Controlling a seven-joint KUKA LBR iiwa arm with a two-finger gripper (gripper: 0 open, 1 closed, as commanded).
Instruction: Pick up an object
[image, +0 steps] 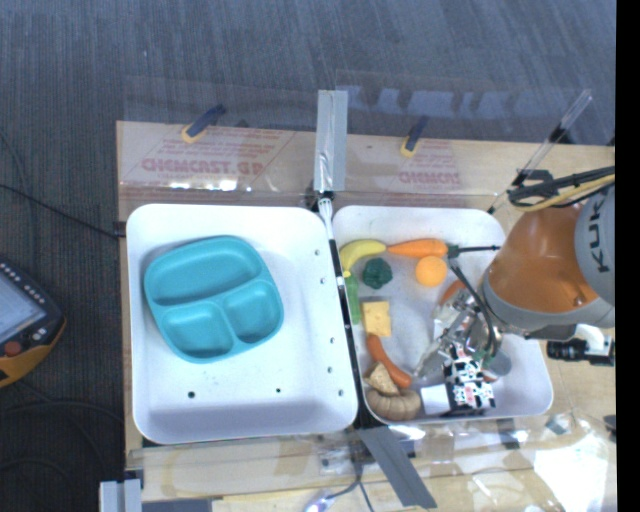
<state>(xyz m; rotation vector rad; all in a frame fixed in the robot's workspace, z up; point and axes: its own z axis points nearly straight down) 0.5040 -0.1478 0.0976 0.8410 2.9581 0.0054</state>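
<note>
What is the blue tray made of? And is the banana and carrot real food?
The blue divided tray looks like smooth moulded plastic: one even colour, rounded edges, a soft sheen. The banana and carrot are probably plastic toy food, since their colours are flat and uniform, though from this height I can't be sure.

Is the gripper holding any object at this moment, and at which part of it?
It cannot be told. The gripper is low in the right bin, beside the food items, but nothing is clearly seen between its tips.
</note>
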